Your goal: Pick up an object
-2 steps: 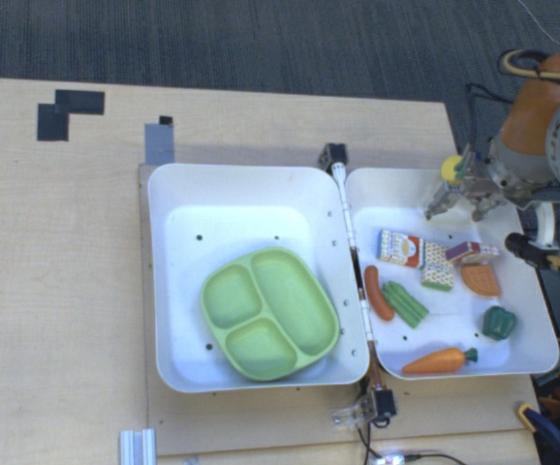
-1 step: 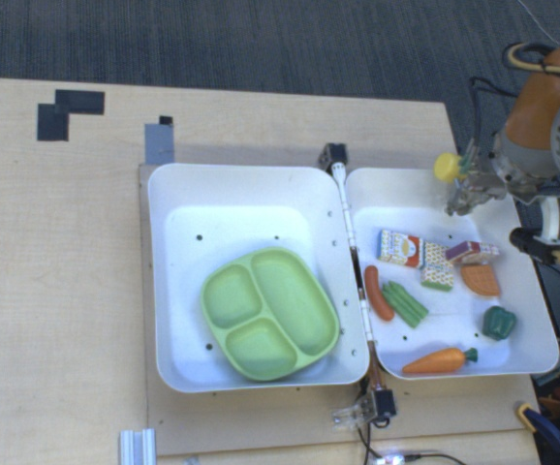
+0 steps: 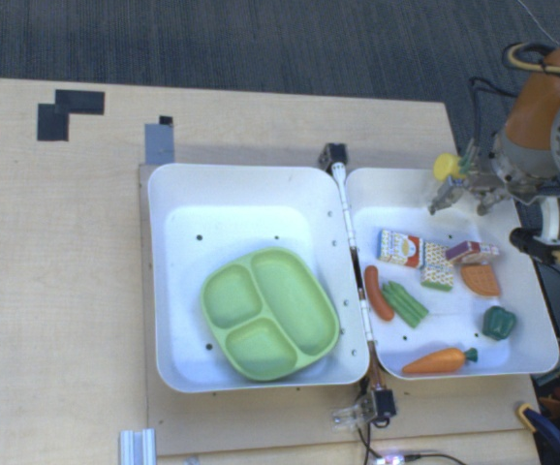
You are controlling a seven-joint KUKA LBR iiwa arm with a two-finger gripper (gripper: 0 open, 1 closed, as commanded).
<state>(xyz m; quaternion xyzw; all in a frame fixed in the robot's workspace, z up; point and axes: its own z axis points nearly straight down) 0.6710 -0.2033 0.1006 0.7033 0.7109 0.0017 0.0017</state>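
The right bin holds several toy foods: a small carton, a patterned box, a brown-purple piece, an orange wedge, a dark green pepper, a carrot, a red sausage and a green bean pod. My gripper hangs over that bin's far edge, its two grey fingers spread apart and nothing between them. A yellow round thing sits just beyond the fingers, by the bin's far rim; I cannot tell whether it touches them.
The left bin carries a light green divided plate. A black clamp marks the far end of the ridge between the bins. Cables and a connector lie at the bench's near edge. The arm's orange band stands at the right.
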